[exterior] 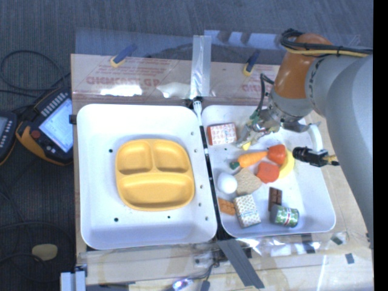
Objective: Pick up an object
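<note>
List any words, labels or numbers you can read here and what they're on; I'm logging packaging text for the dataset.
Red lettering on the cardboard sheet behind the bins: blurred under plastic, unreadable.
Red-and-white box: print too small.
Green can: label too small.
Patterned carton: no legible text.
Pendant screen: glare, unreadable.

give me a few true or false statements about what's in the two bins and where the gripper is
1. The yellow divided plastic tray lies in the left white bin. True.
2. The orange toy carrot lies in the left bin. False: it lies in the right white bin, beside the red toy tomato.
3. The gripper is over the right bin's far end. True.
4. The white egg rests on the yellow tray. False: it lies in the right bin, near the wall between the bins.
5. The small green can lies on its side at the right bin's near end. True.
</note>
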`<action>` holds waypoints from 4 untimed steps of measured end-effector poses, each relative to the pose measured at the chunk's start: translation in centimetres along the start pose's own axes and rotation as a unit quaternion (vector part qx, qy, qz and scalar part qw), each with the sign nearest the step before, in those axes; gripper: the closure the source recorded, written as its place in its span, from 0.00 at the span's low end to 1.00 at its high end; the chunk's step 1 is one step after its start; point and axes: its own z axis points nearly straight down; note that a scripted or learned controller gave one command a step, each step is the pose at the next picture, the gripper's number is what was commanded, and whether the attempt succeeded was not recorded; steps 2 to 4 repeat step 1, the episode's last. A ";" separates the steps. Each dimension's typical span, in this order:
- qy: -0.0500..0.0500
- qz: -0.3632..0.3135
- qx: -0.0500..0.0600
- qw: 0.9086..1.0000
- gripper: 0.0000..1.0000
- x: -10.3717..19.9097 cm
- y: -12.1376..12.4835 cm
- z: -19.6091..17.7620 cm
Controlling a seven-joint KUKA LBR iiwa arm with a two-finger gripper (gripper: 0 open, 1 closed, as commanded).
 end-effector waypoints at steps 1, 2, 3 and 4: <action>-0.011 -0.007 -0.021 1.000 1.00 8.4 0.2 -8.9; -0.011 -0.007 -0.021 1.000 1.00 8.4 0.2 -8.9; -0.011 -0.007 -0.021 1.000 1.00 8.4 0.2 -8.9; -0.011 -0.007 -0.021 1.000 1.00 8.4 0.2 -8.9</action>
